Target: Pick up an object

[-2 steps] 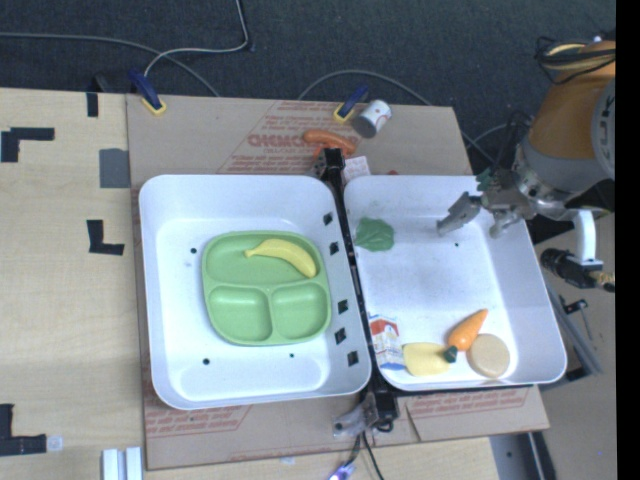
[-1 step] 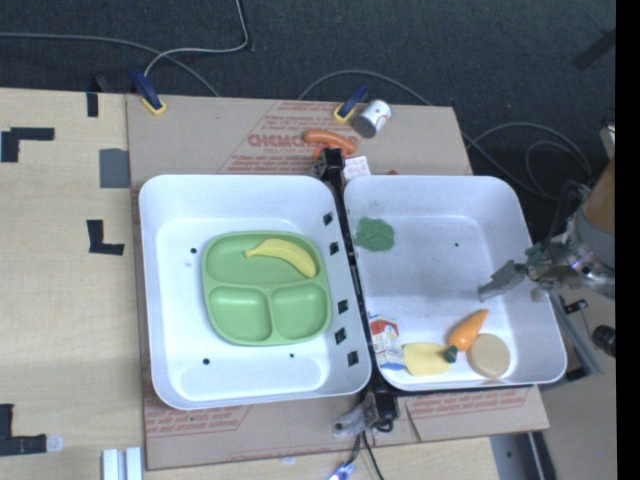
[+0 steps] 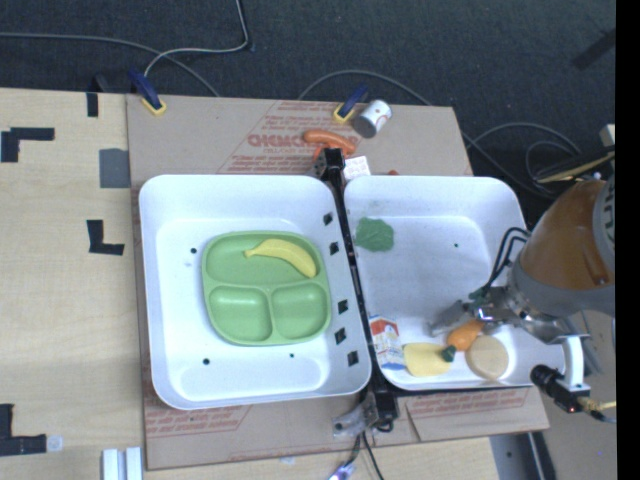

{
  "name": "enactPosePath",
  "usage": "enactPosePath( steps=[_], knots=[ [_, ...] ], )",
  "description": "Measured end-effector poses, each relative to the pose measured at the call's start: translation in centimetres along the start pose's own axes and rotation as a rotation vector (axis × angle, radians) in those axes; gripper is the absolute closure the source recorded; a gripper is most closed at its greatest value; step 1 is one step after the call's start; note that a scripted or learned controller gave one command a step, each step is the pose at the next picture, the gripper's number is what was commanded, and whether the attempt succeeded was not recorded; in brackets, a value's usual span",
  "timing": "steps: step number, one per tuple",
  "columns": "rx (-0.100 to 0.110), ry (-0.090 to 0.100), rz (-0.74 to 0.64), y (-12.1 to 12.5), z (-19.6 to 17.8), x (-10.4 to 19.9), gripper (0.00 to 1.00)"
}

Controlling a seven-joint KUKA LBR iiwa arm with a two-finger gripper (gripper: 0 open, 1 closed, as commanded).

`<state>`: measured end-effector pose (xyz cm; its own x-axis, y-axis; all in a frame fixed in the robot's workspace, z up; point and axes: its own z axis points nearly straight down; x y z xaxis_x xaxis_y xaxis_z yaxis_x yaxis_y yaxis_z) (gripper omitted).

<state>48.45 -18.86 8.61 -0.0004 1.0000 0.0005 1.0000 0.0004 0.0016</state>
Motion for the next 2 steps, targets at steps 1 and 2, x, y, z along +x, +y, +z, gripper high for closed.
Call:
enactPosePath(
  steps=[1,2],
  knots=[
    [-0.003,-0.003,0.001,0.1,-1.0,-0.1,1.00],
    [-0.003,0.000,-0.002,4.7,0.0,7.2,1.00]
  ],
)
